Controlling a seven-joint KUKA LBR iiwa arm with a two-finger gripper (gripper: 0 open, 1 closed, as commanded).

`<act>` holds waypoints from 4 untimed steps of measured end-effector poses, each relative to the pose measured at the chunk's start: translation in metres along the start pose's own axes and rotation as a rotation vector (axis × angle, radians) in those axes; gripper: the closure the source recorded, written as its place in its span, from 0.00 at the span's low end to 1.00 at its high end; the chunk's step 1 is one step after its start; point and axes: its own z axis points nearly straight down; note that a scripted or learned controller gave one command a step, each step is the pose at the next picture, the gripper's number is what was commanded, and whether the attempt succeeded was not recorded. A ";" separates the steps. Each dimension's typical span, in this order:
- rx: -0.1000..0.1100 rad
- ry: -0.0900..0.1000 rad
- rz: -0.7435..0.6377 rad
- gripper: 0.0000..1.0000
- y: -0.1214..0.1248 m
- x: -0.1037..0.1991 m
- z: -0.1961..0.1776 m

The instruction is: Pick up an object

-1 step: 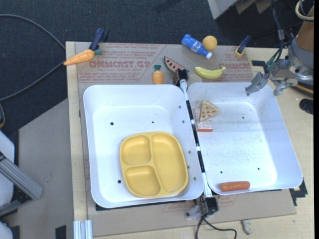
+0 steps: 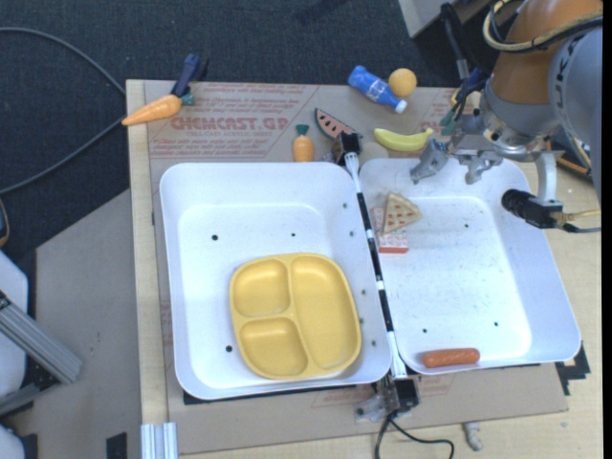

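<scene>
Pincer (image 2: pixel 451 163): we see it open, upper right.
Pizza slice (image 2: pixel 399 212): light, stiff; we grip its edges.

Bench (image 2: pixel 239 113): 2 white bins (image 2: pixel 191 199), banana (image 2: pixel 402 140), carrot (image 2: pixel 151 111).

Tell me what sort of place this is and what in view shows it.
Most likely a robotics lab bench set up for grasping trials. A grey arm with an orange band reaches over two white bins, toy food such as a pizza slice and a banana lies about, and cables run across dark carpet.
</scene>
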 end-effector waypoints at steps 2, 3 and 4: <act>0.000 -0.002 0.001 0.00 0.007 0.021 0.093; -0.002 -0.003 0.000 1.00 0.007 0.021 0.083; -0.001 -0.002 0.003 1.00 -0.078 0.024 -0.007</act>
